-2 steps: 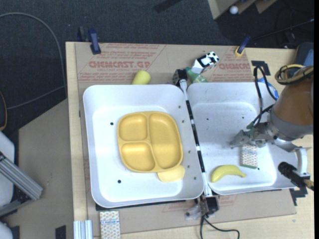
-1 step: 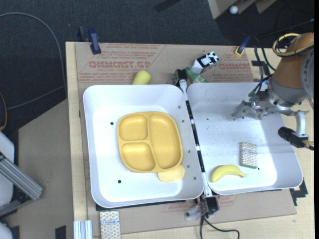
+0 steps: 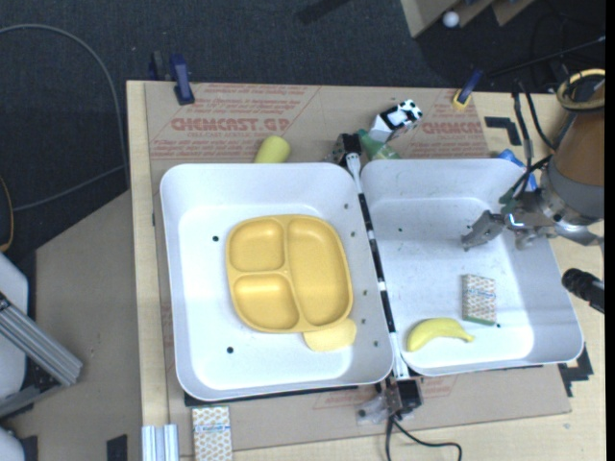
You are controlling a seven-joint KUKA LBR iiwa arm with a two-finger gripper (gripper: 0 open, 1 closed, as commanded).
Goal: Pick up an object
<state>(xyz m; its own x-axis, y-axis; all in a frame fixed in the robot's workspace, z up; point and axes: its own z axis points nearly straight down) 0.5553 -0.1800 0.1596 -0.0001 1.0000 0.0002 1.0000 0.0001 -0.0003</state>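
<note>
Bins: two are counted, left bin (image 3: 183, 257) and right bin (image 3: 548, 334), set side by side on a cardboard-covered bench (image 3: 144, 161).

Left bin: one yellow divided plate (image 3: 288, 272) with three compartments is seen near the middle; one small pale yellow piece (image 3: 330, 337) is tucked under its lower edge, touching it.

Right bin: two items are counted. One banana (image 3: 439, 333) lies near the front wall. One small patterned packet (image 3: 479, 299) lies just beside it, toward the back and right, apart from it.

Gripper (image 3: 482, 230) is seen over the right bin's back half, reaching in from the right, well apart from banana and packet. Nothing is seen between the fingers. How far the fingers are spread cannot be told at this angle.

Outside the bins: one yellow object (image 3: 273, 149) behind the left bin, one black-and-white object (image 3: 399, 116) behind the seam, two clamps (image 3: 180, 78) on the back edge, one patterned packet (image 3: 212, 432) at the front.
</note>
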